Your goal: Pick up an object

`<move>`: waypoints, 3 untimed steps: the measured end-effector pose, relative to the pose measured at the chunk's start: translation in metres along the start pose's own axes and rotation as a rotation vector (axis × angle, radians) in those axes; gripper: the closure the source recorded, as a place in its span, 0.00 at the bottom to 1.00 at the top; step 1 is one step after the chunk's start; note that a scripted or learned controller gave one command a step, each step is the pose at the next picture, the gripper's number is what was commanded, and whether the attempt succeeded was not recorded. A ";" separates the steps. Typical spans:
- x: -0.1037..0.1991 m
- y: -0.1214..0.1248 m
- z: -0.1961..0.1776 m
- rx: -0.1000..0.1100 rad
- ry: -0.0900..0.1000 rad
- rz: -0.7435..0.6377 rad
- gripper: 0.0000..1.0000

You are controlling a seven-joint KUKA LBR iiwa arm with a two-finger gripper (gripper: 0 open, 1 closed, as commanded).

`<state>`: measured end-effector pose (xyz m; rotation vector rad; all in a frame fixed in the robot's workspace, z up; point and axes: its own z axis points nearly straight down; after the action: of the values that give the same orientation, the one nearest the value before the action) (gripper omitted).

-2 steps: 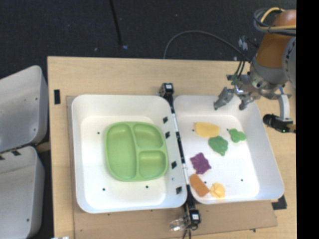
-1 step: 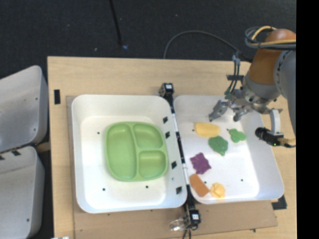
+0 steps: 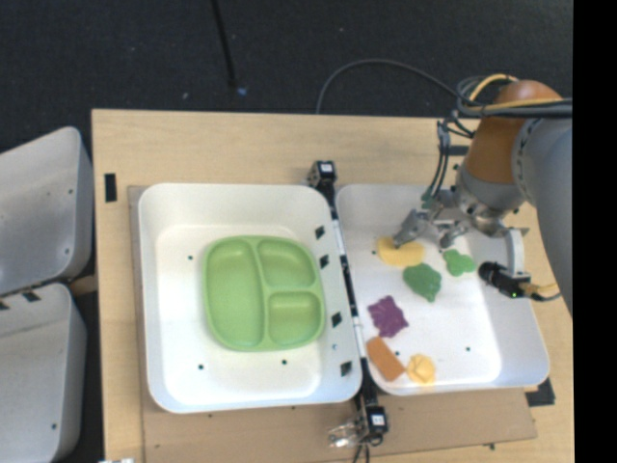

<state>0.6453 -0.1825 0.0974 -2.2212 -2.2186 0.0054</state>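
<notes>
Wooden bench (image 3: 222, 148), two white bins. We saw the gripper (image 3: 436, 228) spread wide and empty, low in the right bin (image 3: 501, 345); the yellow piece (image 3: 401, 253) lay just below-left of it. Grasp and lift remained.

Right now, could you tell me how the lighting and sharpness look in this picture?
Camera view: even, soft light with faint shadows; the white bins are bright, nearly washed out; the whole frame is slightly soft, and the gripper is too blurred to read its fingers.
</notes>
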 end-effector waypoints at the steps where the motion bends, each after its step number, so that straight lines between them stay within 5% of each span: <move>1: -0.001 0.001 -0.013 -0.005 -0.002 0.000 1.00; 3: -0.013 0.001 -0.125 -0.009 -0.001 -0.004 1.00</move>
<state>0.6472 -0.1954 0.2228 -2.2216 -2.2288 -0.0039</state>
